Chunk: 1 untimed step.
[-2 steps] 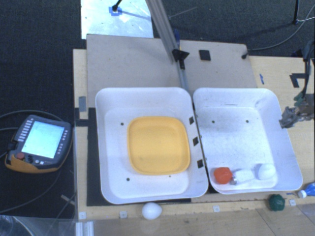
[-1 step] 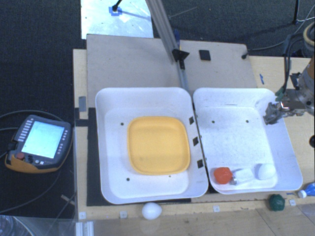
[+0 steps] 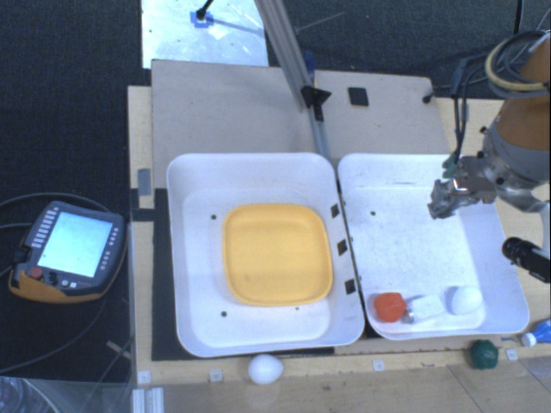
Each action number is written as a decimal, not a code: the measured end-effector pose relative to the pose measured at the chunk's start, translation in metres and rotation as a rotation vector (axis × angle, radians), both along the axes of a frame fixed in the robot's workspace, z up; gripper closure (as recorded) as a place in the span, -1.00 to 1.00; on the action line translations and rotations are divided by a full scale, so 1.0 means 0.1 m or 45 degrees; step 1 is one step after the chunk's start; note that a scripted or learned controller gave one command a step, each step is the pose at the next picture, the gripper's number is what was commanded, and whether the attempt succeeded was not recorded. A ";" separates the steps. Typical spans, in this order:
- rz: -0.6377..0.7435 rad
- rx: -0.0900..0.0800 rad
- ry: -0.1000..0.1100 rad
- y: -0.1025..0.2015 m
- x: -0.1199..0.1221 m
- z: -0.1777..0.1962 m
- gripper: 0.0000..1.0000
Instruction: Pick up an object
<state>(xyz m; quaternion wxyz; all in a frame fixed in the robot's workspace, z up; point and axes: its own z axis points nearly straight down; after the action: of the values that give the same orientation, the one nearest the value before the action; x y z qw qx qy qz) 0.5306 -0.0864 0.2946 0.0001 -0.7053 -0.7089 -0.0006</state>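
Here, gripper (image 3: pixel 445 198) above right bin's (image 3: pixel 405 256) bare middle, objects along near rim

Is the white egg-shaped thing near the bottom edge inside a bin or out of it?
Out. The white egg lies on the bench just below the left bin's front rim, beyond its white wall.

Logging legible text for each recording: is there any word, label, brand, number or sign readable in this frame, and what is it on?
No text can be read in this frame.
Grey and orange handheld control pendant left of the bins: lit screen, contents too blurred to read.
Small black square tag on the beige board: no legible marking.
Yellow square plastic plate: no print.
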 end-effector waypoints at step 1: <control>0.000 0.000 0.001 0.59 0.17 -0.11 1.00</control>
<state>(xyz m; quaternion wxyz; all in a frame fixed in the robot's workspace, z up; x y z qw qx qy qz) 0.5477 -0.0277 0.2834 0.0003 -0.7052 -0.7090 -0.0004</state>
